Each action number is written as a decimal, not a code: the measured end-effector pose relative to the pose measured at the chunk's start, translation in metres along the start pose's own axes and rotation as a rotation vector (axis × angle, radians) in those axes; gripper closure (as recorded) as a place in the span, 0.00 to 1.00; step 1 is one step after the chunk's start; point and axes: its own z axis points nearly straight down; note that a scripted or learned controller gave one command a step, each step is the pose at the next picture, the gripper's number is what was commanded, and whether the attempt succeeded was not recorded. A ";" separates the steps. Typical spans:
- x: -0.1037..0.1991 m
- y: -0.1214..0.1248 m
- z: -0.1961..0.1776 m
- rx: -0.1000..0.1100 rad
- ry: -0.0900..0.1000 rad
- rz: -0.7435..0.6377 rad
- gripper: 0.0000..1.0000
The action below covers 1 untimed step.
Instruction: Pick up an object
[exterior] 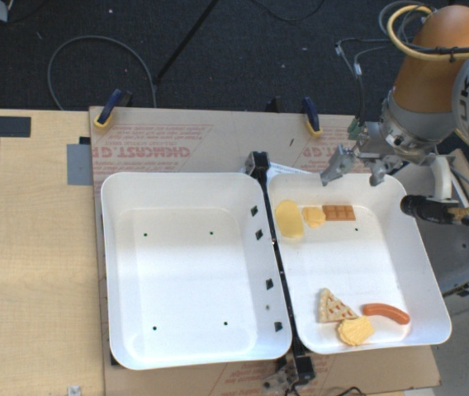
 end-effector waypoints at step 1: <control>0.057 0.008 0.047 0.004 0.001 -0.002 0.00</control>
